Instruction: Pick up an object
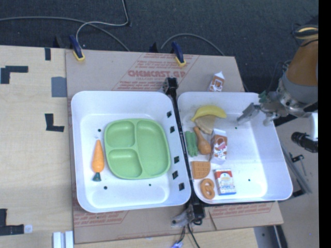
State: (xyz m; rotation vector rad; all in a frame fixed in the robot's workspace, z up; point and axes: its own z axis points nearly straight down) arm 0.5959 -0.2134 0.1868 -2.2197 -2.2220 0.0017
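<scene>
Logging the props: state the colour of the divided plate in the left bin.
Light green; the divided plate shows clearly in the camera view.

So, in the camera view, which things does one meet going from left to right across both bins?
carrot → green divided plate → divider between the bins → banana → gripper at the right bin's far right corner.
</scene>
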